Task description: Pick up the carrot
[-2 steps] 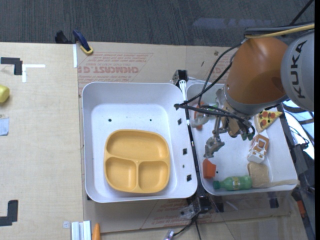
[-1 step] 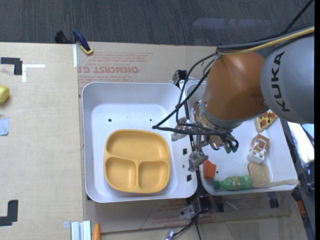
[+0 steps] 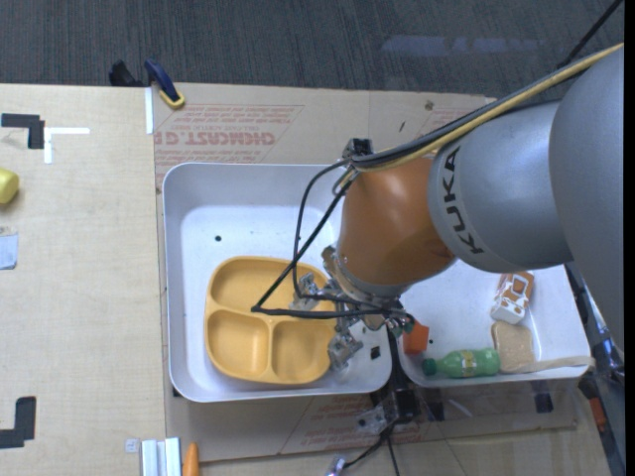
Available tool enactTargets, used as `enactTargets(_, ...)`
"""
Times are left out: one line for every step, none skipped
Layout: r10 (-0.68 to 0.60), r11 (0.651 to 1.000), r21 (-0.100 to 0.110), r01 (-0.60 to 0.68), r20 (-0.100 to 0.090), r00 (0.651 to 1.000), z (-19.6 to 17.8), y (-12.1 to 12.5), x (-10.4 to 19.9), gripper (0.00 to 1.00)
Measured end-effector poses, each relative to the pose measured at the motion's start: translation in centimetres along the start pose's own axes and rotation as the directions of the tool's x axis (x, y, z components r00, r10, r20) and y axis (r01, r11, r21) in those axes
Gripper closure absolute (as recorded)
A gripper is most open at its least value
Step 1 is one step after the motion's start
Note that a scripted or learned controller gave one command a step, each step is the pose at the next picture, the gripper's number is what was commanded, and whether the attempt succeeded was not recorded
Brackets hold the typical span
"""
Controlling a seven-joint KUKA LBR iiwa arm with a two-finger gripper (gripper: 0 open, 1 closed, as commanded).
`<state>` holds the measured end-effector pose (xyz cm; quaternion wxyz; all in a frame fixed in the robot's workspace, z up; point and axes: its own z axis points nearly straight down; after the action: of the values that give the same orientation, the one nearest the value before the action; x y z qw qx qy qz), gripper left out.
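Note:
A small orange piece, which I take for the carrot (image 3: 418, 338), lies at the left end of the right bin (image 3: 556, 365), partly hidden by the arm. My gripper (image 3: 342, 345) hangs low over the right edge of a yellow divided plate (image 3: 248, 325) in the left bin (image 3: 198, 266), a short way left of the carrot. The orange wrist band and cables cover much of the gripper. I see nothing held in it.
In the right bin, a green bottle (image 3: 462, 364) lies near the front wall, with a tan slice (image 3: 514, 345) and a small white-and-orange pack (image 3: 513, 298) beside it. The divider wall between the bins runs just right of the gripper. A yellow object (image 3: 6, 186) sits at the bench's far left.

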<state>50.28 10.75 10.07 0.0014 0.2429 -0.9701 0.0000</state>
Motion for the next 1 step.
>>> enactTargets(0.001,1.0,0.003,-0.001,0.002,1.0,-0.81,-0.25,-0.05,1.0)
